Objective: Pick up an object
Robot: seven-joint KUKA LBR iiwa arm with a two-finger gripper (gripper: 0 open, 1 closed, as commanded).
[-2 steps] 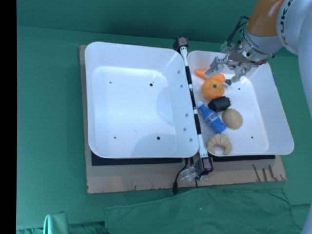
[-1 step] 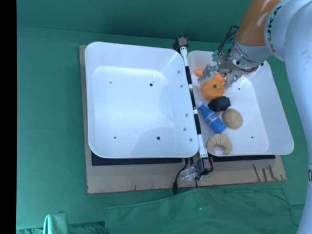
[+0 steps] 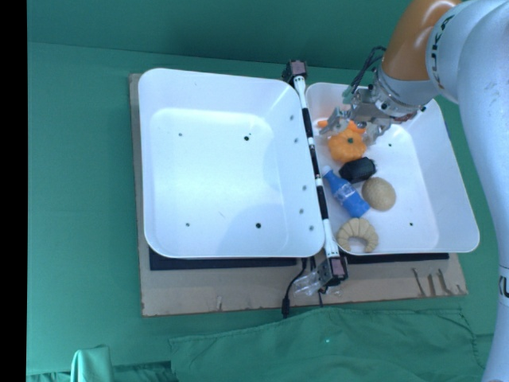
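A: So, starting at the near edge, what do we count?

B: We count one green cloth (image 3: 318, 344) lying in folds at the front, then one brown cardboard sheet (image 3: 238, 297) under two white bins.

A: And in the bins?

B: The left bin (image 3: 159, 94) carries a few small dark specks on its floor. The right bin (image 3: 445, 189) holds five things that we can make out. Nearest us is one croissant (image 3: 359, 234). Behind it lie one blue bottle (image 3: 345, 191) with a white cap, against the left wall, and one tan round object (image 3: 378, 193) just beside it. Further back sits one black object (image 3: 357, 169), and beyond that one small orange pumpkin (image 3: 347, 146).

A: Where is the gripper (image 3: 350, 126)?

B: We see it directly over the pumpkin, at the far left of the right bin. We cannot tell whether it touches it.

A: Fingers released or clenched?

B: We cannot tell; the wrist hides them.

A: And around it all?

B: One green table surface (image 3: 79, 213) and a green backdrop (image 3: 199, 6) behind.
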